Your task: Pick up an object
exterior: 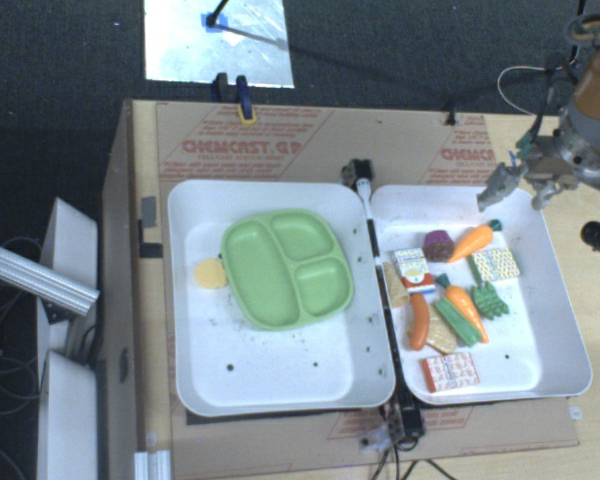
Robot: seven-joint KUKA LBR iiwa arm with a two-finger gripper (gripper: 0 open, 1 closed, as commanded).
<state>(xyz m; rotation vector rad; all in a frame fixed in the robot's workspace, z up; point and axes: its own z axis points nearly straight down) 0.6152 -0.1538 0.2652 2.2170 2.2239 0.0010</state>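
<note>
Objects for picking lie grouped in the right bin (565, 368), 1 of 2 shallow white bins set side by side on the surface (280, 143). An orange carrot (472, 241) lies tilted near the top of the group, its green tip toward the upper right, with a dark purple item (438, 245) just beside it on the left. A yellow-green patterned block (494, 264) sits right of centre. A small carton with a red and white label (412, 268) sits at the left of the group, near the divider between the bins. Below it lie an orange sausage-shaped item (418, 324), a second carrot (461, 305), a dark green piece (454, 323) and a leafy green piece (490, 301), all close together and partly touching. A red and white packet (450, 371) lies apart from them near the bottom edge.

The left bin (200, 388) holds a green plate with 3 compartments (287, 268), and a small yellow item (211, 274) lies against the plate's left edge.

The gripper (518, 190) hangs over the upper right corner of the right bin, above and apart from the objects. Its 2 fingers (495, 190) are spread, with nothing between them. The arm (592, 118) enters from the right.
</note>
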